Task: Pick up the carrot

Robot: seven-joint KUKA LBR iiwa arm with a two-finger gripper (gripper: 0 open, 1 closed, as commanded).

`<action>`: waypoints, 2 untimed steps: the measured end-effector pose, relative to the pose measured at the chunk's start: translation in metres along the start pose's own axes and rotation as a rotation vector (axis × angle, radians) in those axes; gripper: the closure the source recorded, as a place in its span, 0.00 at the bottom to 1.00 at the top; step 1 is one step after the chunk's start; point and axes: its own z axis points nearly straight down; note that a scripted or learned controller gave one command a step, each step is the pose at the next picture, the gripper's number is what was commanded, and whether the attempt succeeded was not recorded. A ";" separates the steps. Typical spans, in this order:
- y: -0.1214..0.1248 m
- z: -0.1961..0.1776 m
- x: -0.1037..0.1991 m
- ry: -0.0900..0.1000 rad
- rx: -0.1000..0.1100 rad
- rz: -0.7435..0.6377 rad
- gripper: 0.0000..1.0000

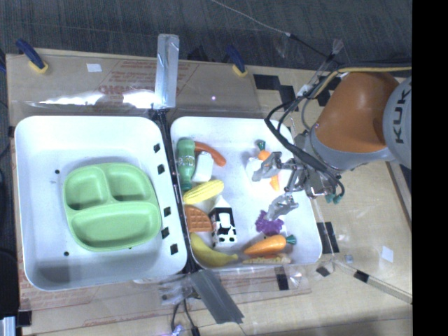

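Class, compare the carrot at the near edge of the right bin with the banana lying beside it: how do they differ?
The carrot is orange with a green top; the banana is plain yellow. The carrot is straight and tapers to a point, while the banana curves. The carrot sits just below the purple grapes and the gripper; the banana lies below the cow toy. Both rest flat in the right bin.

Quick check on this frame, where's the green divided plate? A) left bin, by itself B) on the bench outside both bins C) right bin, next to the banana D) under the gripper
A: the green divided plate lies flat in the left bin, while the banana, the carrot and the gripper are all over the right bin.
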 end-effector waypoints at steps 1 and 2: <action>-0.025 0.100 -0.043 -0.006 0.002 0.170 0.00; -0.027 0.098 -0.112 -0.007 0.000 0.343 0.00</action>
